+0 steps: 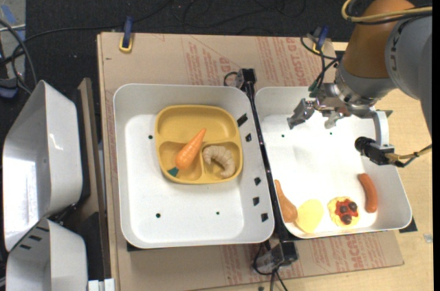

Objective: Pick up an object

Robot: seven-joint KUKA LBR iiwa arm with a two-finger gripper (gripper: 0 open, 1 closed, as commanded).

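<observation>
My gripper [315, 118] hangs over the back part of the right bin [323, 152], its two fingers spread apart with nothing between them. Along that bin's front edge lie an orange drumstick-shaped piece [285, 201], a pale yellow disc [310, 214], a small round pizza-like toy [344, 210] and a red-orange sausage [370, 192]. All of these sit well in front of the gripper. In the left bin [137, 200] a yellow divided plate [172, 124] holds a carrot [190, 148] and a pale shrimp [220, 160].
A black fitting with a cable [368, 148] sits at the right bin's right side, near the arm. The divider between the bins [256, 145] carries black clips. Other white bins [38, 152] stand off the bench at left.
</observation>
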